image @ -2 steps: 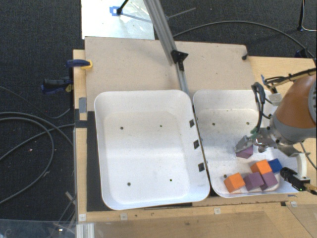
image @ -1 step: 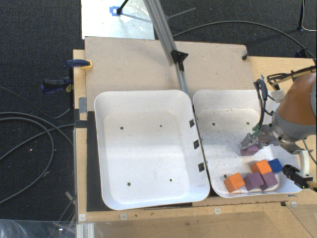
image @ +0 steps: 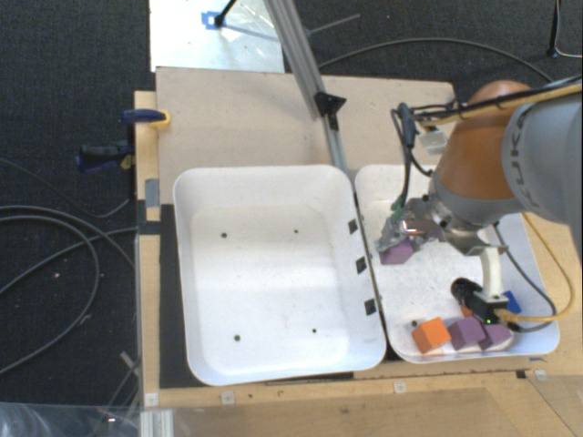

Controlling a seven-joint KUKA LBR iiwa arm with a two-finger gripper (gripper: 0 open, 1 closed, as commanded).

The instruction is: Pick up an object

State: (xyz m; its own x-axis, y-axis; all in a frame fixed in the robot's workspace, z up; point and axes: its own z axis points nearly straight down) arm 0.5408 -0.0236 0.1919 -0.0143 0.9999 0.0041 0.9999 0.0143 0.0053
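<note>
Closest to us is the grey arm, which enters from the right of the frame with its orange band at the upper right. It bends down into the right bin. Its end effector sits low at that bin's upper left part, close to the wall shared with the left bin. A purple block lies right at the tip of the end effector, touching it or nearly so. The wrist hides the contact, so we cannot tell whether the end effector is wide, narrow or gripping this block.

Along the lower edge of the right bin we see an orange block. Just to its right is a second purple block, and a third purple piece touches that one. A small blue piece lies above them, near the bin's right wall.

Both bins rest on the pale bench. A slanted metal pole crosses it from the top of the frame. A blue clamp grips the bench's left edge.
</note>
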